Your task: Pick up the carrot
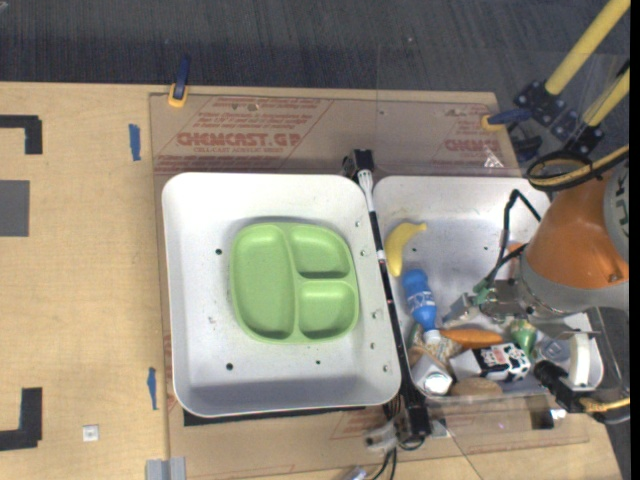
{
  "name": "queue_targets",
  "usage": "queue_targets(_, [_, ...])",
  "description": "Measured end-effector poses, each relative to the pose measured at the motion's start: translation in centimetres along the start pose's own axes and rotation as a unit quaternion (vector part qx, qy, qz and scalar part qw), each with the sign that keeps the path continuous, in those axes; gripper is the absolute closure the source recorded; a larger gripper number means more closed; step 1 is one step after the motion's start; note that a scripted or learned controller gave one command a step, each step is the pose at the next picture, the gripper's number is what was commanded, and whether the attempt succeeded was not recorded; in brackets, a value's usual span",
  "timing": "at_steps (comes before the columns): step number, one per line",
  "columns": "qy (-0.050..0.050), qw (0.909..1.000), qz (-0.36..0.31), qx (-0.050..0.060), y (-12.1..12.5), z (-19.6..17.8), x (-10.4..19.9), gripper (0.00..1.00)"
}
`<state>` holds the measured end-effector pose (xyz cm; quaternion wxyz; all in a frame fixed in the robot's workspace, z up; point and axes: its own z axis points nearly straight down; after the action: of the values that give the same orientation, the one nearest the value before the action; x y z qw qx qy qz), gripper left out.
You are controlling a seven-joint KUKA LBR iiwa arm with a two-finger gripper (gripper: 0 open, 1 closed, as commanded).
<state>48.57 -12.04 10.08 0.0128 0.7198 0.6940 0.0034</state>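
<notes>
We see carrot point(478, 337) just right of blue bottle point(419, 299); claw point(497, 308) above carrot, state we cannot tell.

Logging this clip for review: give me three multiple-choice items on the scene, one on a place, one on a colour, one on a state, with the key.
1. Where does the carrot lie?
A. right bin
B. left bin
C. on the cardboard

2. What colour is the divided plate?
A. blue
B. green
C. red

3. How does the plate sit?
A. flat, face up
B. overturned
C. propped on its edge

Key: 1 A, it lies in the right bin among the clutter, beside the arm; 2 B, it is light green; 3 A, all three compartments face up in the left bin.
</notes>
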Motion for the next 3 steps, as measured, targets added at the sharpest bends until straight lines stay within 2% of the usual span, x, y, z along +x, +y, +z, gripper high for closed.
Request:
queue_targets(1, [0.004,0.9828,-0.184,0.004,-0.3,1.1,1.5,0.00])
queue_targets(2, [0.000,0.9831,-0.183,-0.004,0.1,-0.1,1.4,1.00])
queue_targets(3, [0.001,0.9831,-0.183,-0.003,0.1,0.0,1.4,0.00])
